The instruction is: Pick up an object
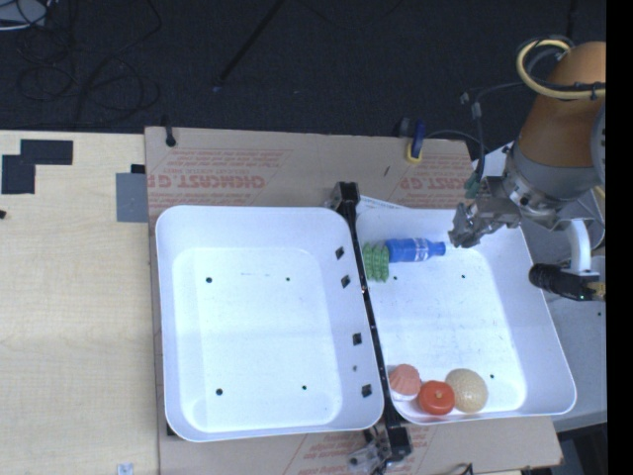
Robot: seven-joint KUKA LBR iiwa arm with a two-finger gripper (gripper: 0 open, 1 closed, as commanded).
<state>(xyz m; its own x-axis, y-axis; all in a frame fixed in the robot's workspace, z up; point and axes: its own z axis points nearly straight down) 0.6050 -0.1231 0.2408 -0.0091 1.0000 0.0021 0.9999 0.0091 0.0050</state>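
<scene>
Nearest the camera, in the right bin's (534, 315) near corner, sit three small round items in a row: a pinkish piece (404, 378), a red tomato-like piece (436, 397) touching it at its 4 o'clock, and a tan ball (467, 389) just beside the red one at its 2 o'clock. At the far end of the same bin, toward 12 o'clock from that group, a blue bottle (413, 250) lies on its side, its cap end pointing to 3 o'clock, its other end meeting a green bristly object (376, 262) against the divider between the bins. Left bin (188, 265) has a bare white floor with a few dark dots. Both bins rest on a cardboard sheet (247, 171) printed with red lettering. Gripper (465, 231) hangs at 3 o'clock of the bottle, just beside its cap end, over the bin's far right edge; whether it touches the cap cannot be told. Finger spread cannot be told from this angle; nothing is visibly between the fingers. Grey wrist and orange band (562, 117) extend toward 2 o'clock.
</scene>
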